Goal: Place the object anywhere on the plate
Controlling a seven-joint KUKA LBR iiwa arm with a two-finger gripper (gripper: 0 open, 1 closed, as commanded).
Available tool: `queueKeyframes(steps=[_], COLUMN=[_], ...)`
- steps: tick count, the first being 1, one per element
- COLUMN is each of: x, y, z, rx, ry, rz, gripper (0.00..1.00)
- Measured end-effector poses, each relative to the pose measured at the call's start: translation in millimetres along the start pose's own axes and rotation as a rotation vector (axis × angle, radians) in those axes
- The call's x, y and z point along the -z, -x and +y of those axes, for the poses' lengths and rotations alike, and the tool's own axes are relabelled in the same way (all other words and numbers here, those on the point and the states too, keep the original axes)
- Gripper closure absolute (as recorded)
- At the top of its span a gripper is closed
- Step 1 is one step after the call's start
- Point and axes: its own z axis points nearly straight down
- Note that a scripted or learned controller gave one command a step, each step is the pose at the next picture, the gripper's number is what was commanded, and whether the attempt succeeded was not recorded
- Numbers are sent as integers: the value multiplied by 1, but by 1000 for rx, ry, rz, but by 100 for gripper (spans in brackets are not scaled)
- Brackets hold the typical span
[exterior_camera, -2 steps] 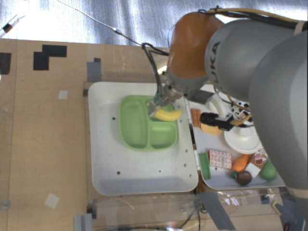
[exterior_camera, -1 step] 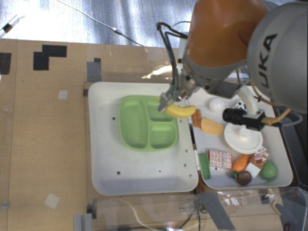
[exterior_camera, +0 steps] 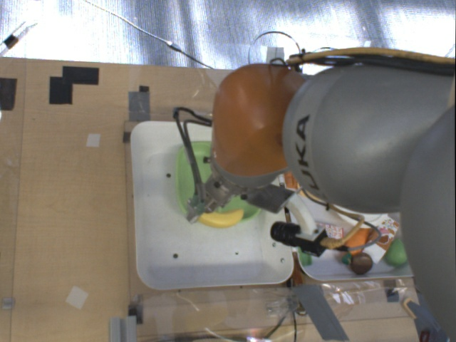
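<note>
- In the left white bin, a green plate is seen, largely covered by the arm reaching in from the right.
- A yellow banana is found lying at the plate's near edge, partly on the plate and partly over the bin floor.
- The gripper is positioned low over the plate, just beside the banana's left end; whether the fingers are open or closed cannot be told, and no object is seen between them.
- In the right bin, several items are observed, including a brown round object and a green object.
- The bins are carried on a tan worktop.
</note>
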Motion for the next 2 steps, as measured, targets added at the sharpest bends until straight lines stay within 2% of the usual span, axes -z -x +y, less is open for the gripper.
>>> queueKeyframes(steps=[1, 2], x=[25, 9], y=[95, 164], z=[56, 82], rx=[10, -33], ry=[8, 6], rz=[-7, -6], gripper=[100, 100])
